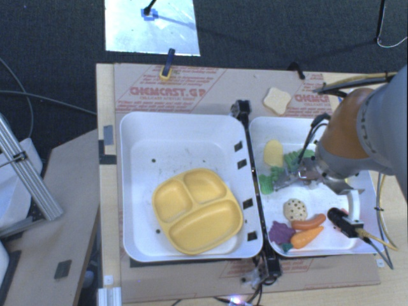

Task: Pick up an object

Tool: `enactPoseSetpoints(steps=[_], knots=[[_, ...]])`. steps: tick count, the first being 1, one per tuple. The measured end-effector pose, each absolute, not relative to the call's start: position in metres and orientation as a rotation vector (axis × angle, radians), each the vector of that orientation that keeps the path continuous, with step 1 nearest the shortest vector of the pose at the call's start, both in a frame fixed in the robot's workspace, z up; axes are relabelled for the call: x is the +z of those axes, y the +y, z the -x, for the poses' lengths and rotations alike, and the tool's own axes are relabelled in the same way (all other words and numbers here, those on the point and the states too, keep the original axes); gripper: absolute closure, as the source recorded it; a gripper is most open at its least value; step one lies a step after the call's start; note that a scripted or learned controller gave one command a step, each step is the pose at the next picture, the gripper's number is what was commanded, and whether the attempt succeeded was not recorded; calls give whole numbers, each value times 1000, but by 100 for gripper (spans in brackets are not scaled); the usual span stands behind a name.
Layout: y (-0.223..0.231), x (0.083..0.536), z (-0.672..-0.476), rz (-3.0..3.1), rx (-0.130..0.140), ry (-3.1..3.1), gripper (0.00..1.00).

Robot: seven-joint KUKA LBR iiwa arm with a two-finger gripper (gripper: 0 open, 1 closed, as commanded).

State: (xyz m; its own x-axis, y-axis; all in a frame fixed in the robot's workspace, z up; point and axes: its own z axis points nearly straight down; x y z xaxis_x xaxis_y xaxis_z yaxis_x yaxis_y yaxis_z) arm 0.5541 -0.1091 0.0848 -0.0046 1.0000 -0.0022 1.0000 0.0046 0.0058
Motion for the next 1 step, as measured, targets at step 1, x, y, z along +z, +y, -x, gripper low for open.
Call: enactPoseSetpoints(steps=[1], knots=[[-98,85,-593,-2211,5,2226,0]])
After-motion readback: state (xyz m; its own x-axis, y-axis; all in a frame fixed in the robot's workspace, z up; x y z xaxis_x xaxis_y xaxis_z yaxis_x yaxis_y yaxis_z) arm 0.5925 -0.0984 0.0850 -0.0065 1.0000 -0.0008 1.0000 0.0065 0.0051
